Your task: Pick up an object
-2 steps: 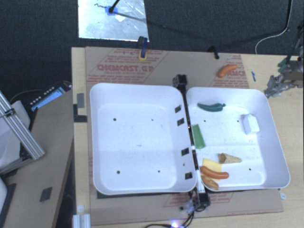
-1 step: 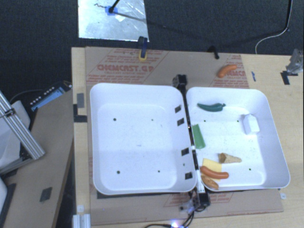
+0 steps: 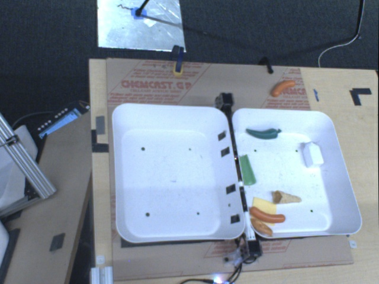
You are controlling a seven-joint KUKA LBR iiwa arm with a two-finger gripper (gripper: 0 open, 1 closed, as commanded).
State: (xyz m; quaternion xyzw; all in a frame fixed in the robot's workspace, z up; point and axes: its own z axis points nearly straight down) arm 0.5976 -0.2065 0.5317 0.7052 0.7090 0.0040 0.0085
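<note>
A brown board [image 3: 177,78] lies under the two bins. On it, beyond the right bin, rests an orange sausage [image 3: 283,87], and at its far edge stands a blue and yellow clamp [image 3: 177,60]. Farther back, a silver sheet [image 3: 139,15] lies on dark carpet [image 3: 47,34].

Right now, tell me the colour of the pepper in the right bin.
Dark teal green pepper, clearest in the camera view.

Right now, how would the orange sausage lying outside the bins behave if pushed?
The orange sausage looks rounded and smooth, so it would probably roll or slide. It lies on flat cardboard with no wall beside it, so it may wander.
</note>
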